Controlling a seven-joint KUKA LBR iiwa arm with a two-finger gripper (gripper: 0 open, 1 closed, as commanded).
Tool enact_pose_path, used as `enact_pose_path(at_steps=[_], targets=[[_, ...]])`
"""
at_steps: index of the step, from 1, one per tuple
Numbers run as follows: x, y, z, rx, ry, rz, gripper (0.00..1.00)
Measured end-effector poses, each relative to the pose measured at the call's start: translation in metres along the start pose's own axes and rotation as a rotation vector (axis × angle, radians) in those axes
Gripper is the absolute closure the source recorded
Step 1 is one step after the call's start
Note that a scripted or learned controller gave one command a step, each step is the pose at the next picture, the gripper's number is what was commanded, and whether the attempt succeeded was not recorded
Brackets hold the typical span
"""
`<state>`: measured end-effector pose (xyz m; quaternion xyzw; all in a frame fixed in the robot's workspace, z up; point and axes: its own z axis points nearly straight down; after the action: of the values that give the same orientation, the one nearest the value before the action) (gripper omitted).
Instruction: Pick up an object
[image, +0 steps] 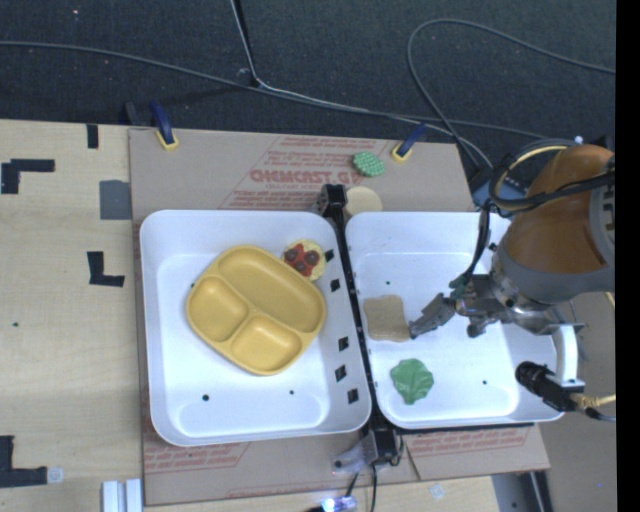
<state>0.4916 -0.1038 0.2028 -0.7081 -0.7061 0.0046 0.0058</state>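
Note:
A tan bread-like slab (384, 318) lies in the right bin (430, 240), close to its left wall. A green leafy toy (411, 380) rests just below it, near the bin's front. My gripper (428, 320) hangs low at the slab's right edge, its dark fingers pointing left toward the slab. Nothing shows between the fingers. In the left bin (170, 400) sits a yellow divided plate (256, 308), and a small red-and-yellow berry toy (304, 257) lies at its upper right.
A black clip strip (345, 300) runs along the seam between the two bins. A green dotted disc (367, 163) and a pale round piece (364, 199) lie on the cardboard behind the bins. Cables cross the dark floor at the back.

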Motion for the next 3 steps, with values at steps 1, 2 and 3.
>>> enact_pose_path(at_steps=[1,2,3], targets=[[0.000,0.003,-0.006,-0.013,-0.001,-0.004,0.00],[-0.001,0.004,0.058,-0.008,-0.001,-0.003,0.00],[-0.004,0.005,0.121,-0.014,-0.003,-0.004,0.00]])
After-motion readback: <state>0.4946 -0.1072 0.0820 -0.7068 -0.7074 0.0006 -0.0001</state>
